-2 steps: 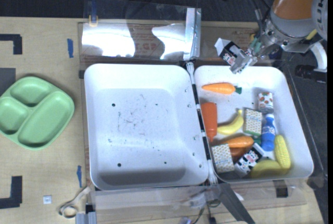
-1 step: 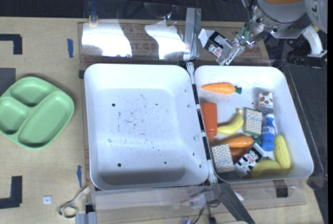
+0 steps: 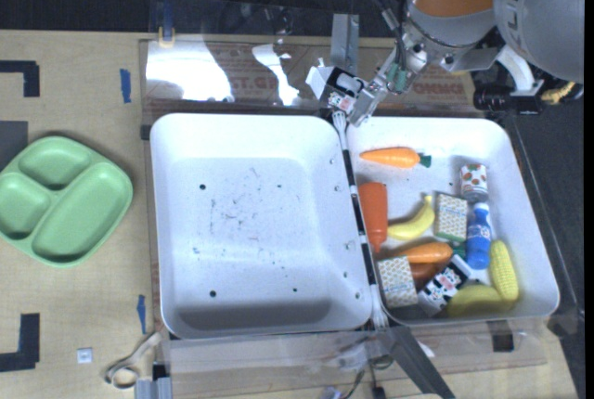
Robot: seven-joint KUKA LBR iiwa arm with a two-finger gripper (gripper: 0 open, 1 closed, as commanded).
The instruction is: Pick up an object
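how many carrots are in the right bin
2: one carrot near the bin's far edge, another carrot lower down among the pile. More may be hidden beneath.

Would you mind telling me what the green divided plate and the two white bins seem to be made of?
The green divided plate looks like moulded plastic, matte: even colour, soft rounded edges. The left bin and right bin look like white plastic with a slight sheen; the left one's floor shows fine scuffs. The material can't be confirmed.

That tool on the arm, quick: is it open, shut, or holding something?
Tool: above the back edge where the two bins meet; open or shut cannot be told.
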